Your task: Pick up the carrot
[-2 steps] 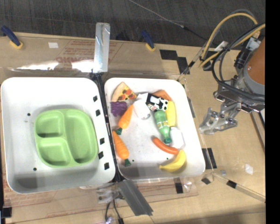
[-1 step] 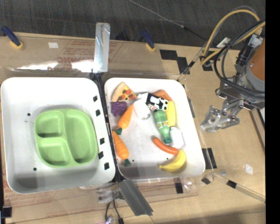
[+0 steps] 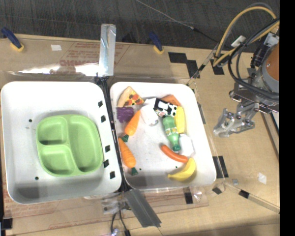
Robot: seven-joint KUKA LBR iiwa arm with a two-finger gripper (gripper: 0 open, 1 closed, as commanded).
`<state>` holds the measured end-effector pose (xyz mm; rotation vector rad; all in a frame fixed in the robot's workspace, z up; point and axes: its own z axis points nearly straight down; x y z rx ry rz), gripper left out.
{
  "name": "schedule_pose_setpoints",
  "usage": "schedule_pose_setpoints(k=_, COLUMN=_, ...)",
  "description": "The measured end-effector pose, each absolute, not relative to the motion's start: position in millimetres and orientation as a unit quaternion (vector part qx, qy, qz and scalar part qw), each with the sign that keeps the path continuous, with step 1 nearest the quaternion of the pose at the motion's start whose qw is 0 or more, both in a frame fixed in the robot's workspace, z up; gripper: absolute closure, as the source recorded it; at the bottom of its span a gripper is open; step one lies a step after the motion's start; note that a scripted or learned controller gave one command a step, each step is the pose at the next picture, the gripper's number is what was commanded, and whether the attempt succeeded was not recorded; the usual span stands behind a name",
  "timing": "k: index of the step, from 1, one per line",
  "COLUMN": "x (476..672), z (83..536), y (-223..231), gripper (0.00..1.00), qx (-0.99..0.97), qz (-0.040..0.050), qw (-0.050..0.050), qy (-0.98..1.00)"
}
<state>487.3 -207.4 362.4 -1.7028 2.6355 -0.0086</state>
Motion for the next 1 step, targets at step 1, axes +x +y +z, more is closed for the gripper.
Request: schedule_pose_setpoints(k=1, x=488.6, z=373.1, y=-207.1, gripper=1.0, qx=-0.544, qz=-0.004, qw=0.003, qy=0.839)
